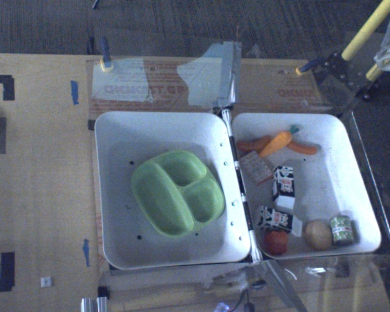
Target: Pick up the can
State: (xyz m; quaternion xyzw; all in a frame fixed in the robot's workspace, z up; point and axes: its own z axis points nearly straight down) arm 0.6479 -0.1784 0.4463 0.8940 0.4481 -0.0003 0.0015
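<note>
The can is small, with a green label and a pale top. It lies in the near right corner of the right bin, close to the bin's wall. A tan round potato rests right against its left side.
The right bin also holds a red tomato, two cow-patterned cartons, a brown textured square and orange carrots at the back. A green divided plate sits in the left bin. A yellow rod crosses the top right.
</note>
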